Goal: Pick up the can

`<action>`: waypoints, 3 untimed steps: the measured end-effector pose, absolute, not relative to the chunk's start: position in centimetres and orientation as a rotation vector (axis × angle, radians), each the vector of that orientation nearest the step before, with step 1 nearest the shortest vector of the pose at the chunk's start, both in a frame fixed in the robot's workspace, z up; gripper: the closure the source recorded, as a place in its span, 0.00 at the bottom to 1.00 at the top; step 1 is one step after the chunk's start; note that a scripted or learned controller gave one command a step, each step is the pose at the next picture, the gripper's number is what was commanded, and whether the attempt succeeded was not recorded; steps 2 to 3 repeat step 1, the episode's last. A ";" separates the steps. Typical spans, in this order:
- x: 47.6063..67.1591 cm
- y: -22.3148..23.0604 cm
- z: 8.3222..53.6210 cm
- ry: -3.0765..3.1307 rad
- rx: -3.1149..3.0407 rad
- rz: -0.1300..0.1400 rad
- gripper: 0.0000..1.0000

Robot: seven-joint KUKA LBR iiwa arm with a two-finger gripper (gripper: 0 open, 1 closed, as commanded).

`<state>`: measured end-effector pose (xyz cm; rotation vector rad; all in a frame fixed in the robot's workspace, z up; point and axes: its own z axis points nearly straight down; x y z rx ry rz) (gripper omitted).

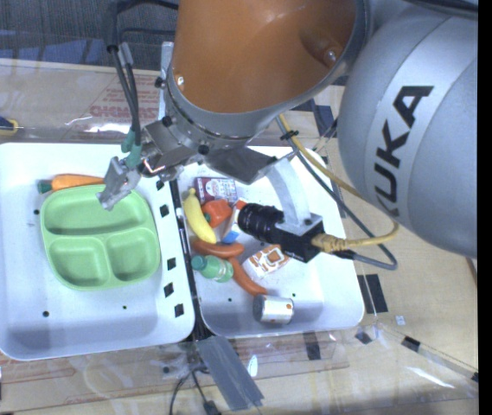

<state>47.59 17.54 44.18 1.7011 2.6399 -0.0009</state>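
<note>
My arm (418,119) takes up the top and right of the camera view, grey, with the orange band (254,33) broad above the wrist. Under it lies the worktop (418,379), carrying the two white bins side by side. The left bin (12,318) holds a green divided plate (99,249), which covers much of its floor. The right bin (332,301) holds a loose cluster of small things toward its middle and left wall. My end effector (118,184) hangs over the left bin, at the far rim of the plate, with nothing visible in its grasp. From this angle I cannot tell whether it is apart or together. A carrot (77,181) lies just beside it, along the plate's far edge. In the right bin a banana (197,219) lies close to the wall shared with the left bin, among red and orange pieces I cannot name with certainty. The can (275,309) is a small silvery cylinder in the right bin. It sits near that bin's near edge, a little apart from the cluster and well apart from my end effector.
</note>
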 end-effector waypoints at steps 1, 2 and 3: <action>47.6 19.8 27.8 2.686 1.634 -0.007 0.00; 47.6 19.8 27.8 2.686 1.634 -0.007 0.00; 47.6 19.8 27.8 2.686 1.634 -0.007 0.00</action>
